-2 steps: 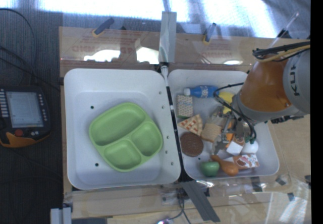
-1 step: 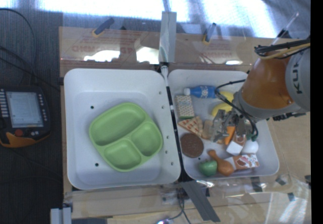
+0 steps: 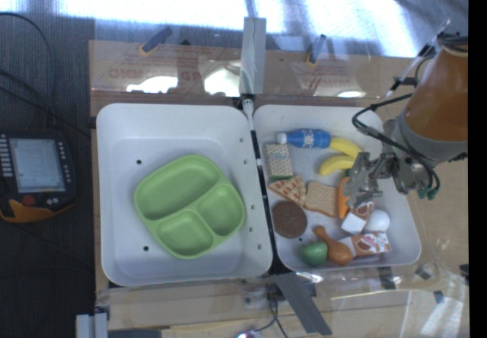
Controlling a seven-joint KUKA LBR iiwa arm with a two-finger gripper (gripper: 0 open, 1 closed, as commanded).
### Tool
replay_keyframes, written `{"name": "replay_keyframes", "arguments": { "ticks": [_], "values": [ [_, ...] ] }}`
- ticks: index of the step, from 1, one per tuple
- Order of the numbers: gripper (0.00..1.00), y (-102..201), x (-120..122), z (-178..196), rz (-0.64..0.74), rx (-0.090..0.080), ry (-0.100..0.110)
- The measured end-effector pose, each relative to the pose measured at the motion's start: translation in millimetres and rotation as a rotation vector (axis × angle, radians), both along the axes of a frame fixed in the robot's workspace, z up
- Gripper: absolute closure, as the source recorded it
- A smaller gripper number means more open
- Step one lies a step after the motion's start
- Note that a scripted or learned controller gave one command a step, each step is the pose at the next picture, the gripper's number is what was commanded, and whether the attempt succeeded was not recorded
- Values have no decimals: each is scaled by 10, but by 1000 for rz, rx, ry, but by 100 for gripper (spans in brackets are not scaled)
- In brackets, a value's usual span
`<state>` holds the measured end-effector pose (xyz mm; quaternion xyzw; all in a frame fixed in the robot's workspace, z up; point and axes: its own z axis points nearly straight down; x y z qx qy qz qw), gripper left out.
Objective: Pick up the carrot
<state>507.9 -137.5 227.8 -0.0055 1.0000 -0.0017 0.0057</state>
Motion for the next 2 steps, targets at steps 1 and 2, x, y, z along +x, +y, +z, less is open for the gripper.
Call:
{"name": "replay_keyframes", "arguments": {
  "ticks": [1, 2],
  "values": [
    [0, 6, -18, -41, 0, 3, 9],
    [0, -363, 215, -1277, -187, 3, -4]
  ]
}}
